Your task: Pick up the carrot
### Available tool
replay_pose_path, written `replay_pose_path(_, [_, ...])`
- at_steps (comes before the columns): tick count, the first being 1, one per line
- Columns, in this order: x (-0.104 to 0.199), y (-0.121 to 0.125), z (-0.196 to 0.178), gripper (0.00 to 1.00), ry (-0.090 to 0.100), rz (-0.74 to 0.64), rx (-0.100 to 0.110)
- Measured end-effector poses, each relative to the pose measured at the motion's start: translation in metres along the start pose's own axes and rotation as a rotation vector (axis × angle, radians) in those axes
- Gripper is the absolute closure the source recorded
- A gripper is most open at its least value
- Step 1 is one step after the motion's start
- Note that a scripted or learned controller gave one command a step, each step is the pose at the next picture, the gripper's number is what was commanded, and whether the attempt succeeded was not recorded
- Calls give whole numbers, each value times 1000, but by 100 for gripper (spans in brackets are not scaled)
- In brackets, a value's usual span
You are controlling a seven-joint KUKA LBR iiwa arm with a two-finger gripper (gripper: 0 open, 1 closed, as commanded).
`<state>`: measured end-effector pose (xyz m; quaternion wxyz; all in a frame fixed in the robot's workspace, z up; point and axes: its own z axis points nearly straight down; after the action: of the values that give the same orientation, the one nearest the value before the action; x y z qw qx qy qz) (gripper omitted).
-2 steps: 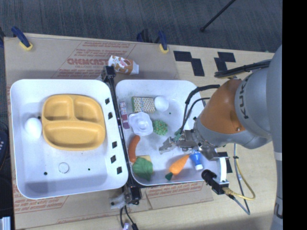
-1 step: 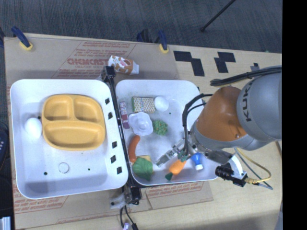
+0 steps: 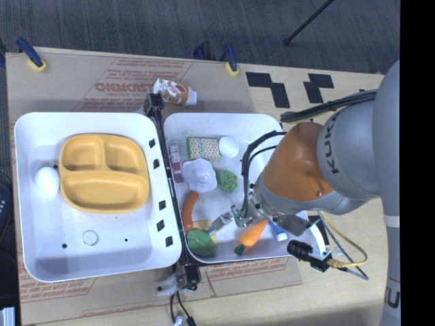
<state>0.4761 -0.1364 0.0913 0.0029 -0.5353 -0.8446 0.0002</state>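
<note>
Fig.: approach step of the pick. The small orange plastic carrot with a green top (image 3: 251, 235) lies tilted on the floor of the right-hand shallow white bin (image 3: 204, 122), near that bin's front edge and toward its front-right corner. The grey arm w/ orange band (image 3: 299, 168) reaches in over the bin's right side; its two-finger gripper (image 3: 239, 216) hangs just above and to the left of the carrot, close to touching it. You can't tell from this slant whether the gripper is released or clenched, and nothing shows between its tips, so treat the carrot as not yet grasped. Neighbours crowd the target: a green rounded plastic vegetable (image 3: 200, 242) at the bin's front-left corner, a reddish-orange sausage-shaped toy (image 3: 189, 208) along the left wall, a small green broccoli-like piece (image 3: 226, 180) toward the bin's middle, and a crumpled white plastic item (image 3: 200, 173) beside it. The left white bin (image 3: 27, 155) carries a yellow three-compartment plastic tray (image 3: 104, 172), well apart from the work. Next move, by judgement: you'd want the tips shifted toward the front-right, straddling the carrot across its narrow width, then down, close, lift.
</note>
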Motion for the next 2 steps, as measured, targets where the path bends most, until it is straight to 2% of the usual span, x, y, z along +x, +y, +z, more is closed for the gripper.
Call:
replay_pose_path(1, [0, 0, -10, 100, 1, -4, 1])
replay_pose_path(2, [-38, -18, -133, 100, -6, -5, -3])
